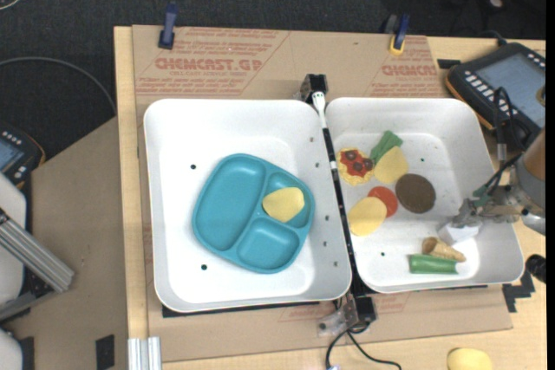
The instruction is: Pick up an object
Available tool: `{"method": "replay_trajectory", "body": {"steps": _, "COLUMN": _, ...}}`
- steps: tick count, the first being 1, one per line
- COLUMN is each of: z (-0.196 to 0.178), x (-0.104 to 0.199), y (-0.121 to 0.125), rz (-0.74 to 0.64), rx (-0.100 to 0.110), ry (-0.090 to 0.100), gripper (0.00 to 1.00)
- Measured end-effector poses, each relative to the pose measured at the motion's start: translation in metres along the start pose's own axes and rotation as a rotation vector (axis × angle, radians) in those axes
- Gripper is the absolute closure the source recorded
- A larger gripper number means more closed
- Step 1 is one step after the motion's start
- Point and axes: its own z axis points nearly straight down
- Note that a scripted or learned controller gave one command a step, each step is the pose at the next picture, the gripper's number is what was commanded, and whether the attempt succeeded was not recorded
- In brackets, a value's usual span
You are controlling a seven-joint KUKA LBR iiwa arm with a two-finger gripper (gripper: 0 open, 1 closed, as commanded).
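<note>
- Left bin [173, 186]: holds a blue divided plate [230, 217], with a pale yellow piece [284, 204] in its right compartment.
- Right bin [451, 121]: toy foods clustered at centre, namely a brown disc [415, 192], a red tomato slice [384, 200], a yellow chip [366, 217], a pizza slice [354, 165]; a green bar [432, 265] lies near the front wall.
- Gripper [460, 227]: low at the right bin's right side, just above the green bar; cannot tell whether released or clenched.

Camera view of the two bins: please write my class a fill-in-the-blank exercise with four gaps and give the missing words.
1. The blue tray lies in the ___ bin.
2. The piece on the tray is ___ in colour.
3. The brown disc lies in the ___ bin.
4. The gripper reaches in from the ___.

Missing words: left; yellow; right; right.
</note>
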Motion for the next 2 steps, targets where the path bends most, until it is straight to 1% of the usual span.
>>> {"method": "replay_trajectory", "body": {"steps": 1, "z": -0.137, "x": 0.001, "y": 0.001, "rz": -0.002, "rx": -0.003, "ry": -0.002, "gripper": 1.0}}
{"method": "replay_trajectory", "body": {"steps": 2, "z": -0.25, "x": 0.068, "y": 0.002, "rz": -0.01, "rx": -0.003, "ry": 0.003, "gripper": 1.0}}
